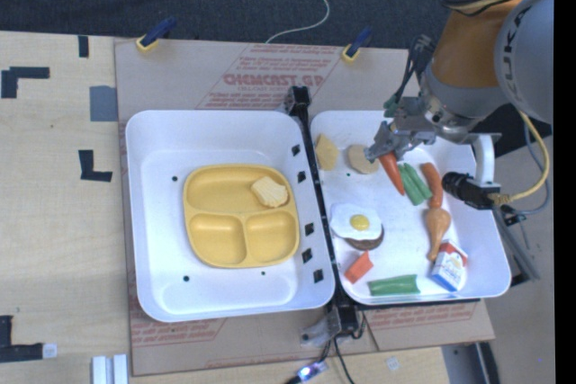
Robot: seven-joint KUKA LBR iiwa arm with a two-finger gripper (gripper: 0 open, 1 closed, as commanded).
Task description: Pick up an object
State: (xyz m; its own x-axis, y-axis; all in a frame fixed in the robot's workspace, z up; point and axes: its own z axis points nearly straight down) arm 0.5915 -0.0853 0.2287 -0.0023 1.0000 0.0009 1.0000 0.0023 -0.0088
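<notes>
From above, two shallow white bins sit side by side on the surface, the left bin (148,193) and the right bin (490,247). The left one holds a yellow divided plate (220,229), and a pale yellow wedge (269,191) lies in the plate's upper right compartment.

The arm (490,31) reaches in from the right, and its gripper (389,147) hangs low over the upper part of the right bin. Whether the fingers are open or closed cannot be told from this angle. An orange carrot (393,175) lies slanted just below the gripper, its upper end at the gripper's tip; contact cannot be judged. A tan round piece (361,160) sits just to the left of the gripper, and a yellow piece (326,154) lies near the bin's left wall.

Beside the carrot are a green stick (415,183) and a second orange carrot (433,182). Lower down lie a fried egg on a brown round (359,225), a chicken drumstick (436,231), a small orange-red piece (359,266), a green pod (393,285) and a small carton (449,268) in the lower right corner
</notes>
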